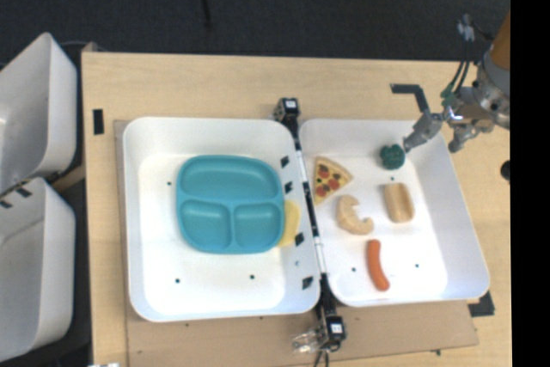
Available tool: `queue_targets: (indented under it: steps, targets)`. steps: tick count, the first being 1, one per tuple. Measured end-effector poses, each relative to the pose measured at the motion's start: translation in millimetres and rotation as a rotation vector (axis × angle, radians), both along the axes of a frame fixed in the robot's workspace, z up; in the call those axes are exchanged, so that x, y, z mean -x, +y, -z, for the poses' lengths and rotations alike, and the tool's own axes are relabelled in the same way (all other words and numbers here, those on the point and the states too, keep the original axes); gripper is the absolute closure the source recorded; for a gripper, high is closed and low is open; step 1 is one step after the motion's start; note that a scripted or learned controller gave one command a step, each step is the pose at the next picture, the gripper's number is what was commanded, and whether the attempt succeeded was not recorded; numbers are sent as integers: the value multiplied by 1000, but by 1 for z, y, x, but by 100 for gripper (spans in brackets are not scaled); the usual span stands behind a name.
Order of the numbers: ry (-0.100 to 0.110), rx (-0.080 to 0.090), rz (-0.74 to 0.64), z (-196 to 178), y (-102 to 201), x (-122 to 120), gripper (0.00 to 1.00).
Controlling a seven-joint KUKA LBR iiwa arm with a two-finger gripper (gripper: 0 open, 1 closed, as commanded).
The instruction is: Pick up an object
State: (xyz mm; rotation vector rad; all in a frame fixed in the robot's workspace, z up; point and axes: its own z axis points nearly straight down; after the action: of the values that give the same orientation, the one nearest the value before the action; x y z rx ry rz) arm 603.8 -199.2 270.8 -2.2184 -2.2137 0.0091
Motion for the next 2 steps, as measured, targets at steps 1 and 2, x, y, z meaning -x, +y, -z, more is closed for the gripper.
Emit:
queue_targets:
  steps: [1,2]
  targets:
    - [-11,2,-3,-7,1,-2,0]
    - [-5,2,-1,56,-3,-1,0]
